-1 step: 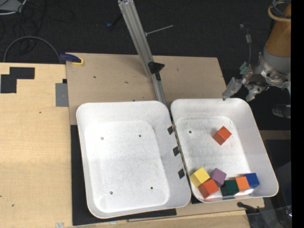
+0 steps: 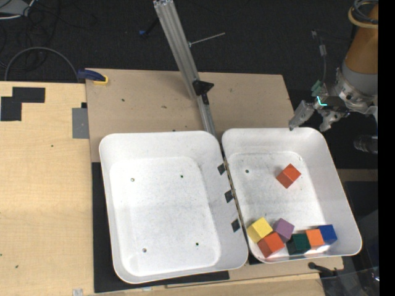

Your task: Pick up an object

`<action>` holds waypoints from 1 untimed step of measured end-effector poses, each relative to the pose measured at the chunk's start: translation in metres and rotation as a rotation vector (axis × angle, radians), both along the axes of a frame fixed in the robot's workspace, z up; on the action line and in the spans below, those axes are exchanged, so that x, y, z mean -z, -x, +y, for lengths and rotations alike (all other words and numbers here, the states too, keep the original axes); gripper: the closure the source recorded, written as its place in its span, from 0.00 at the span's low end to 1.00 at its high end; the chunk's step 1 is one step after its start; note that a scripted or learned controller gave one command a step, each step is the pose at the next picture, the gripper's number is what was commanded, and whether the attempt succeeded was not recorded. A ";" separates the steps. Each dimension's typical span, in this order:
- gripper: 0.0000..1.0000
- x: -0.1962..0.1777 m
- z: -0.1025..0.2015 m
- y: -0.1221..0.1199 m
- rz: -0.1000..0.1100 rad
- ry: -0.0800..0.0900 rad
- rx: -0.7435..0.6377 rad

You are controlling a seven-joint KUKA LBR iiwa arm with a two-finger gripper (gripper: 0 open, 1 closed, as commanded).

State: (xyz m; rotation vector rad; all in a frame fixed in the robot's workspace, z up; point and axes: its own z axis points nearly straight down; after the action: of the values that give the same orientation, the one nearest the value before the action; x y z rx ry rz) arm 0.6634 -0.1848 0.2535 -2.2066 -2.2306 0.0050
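- I see two shallow white plastic bins; the right bin (image 2: 336, 184) holds all the blocks.
- My grey two-finger gripper (image 2: 313, 118) hangs spread open, holding nothing, above that bin's far rim.
- A small red-orange cube (image 2: 288, 176) sits tilted, alone, mid-bin.
- Six coloured cubes (image 2: 290, 234) cluster at the near edge.

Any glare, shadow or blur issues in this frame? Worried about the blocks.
Camera view: lighting is even, the white right bin is bright but not blown out; the lone orange-red block casts a small soft shadow and reads sharp. The cluster by the near rim, yellow block to blue block, is distinct. The tool sits against the dark background and looks slightly soft.
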 end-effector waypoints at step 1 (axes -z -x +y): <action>0.00 0.000 0.000 0.000 0.000 0.000 -0.001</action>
State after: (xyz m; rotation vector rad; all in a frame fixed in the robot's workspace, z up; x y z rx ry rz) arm 0.6634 -0.1848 0.2534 -2.2052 -2.2317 0.0054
